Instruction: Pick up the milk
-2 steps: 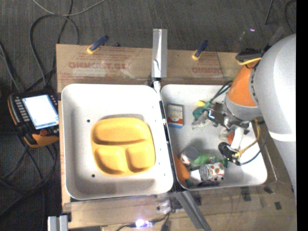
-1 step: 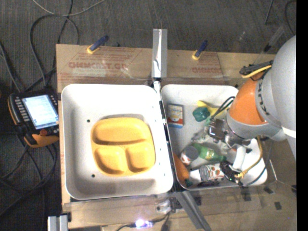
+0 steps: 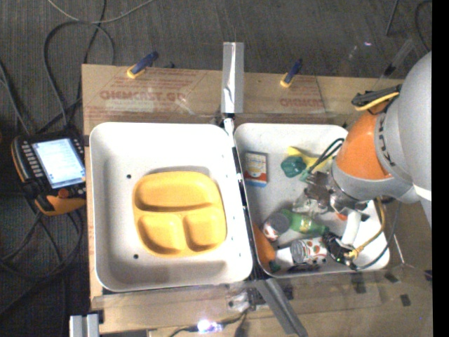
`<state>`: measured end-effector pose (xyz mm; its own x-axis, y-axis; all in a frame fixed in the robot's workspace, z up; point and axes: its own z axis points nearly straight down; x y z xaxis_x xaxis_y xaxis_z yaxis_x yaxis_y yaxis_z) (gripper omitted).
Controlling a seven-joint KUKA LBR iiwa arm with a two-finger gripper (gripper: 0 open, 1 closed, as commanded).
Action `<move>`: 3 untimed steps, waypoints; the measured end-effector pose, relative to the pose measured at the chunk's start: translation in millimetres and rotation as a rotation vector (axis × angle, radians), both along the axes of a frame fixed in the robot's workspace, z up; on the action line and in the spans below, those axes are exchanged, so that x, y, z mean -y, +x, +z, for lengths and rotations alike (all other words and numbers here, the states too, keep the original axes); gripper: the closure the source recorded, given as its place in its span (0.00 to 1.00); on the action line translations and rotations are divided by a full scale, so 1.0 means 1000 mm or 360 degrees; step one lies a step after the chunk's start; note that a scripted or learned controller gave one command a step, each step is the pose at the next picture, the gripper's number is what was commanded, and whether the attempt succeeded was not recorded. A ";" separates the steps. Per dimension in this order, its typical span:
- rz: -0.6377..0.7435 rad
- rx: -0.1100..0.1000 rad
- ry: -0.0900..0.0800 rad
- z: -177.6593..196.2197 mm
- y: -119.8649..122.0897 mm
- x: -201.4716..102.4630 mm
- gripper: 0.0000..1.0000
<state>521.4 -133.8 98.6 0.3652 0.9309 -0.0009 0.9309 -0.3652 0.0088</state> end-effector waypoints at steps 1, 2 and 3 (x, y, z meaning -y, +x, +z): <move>-0.0170 0.0007 0.0001 -0.008 0.066 0.047 1.00; -0.0041 -0.0016 -0.0001 0.107 0.098 0.030 1.00; -0.0191 -0.0016 0.0000 0.130 0.130 0.034 1.00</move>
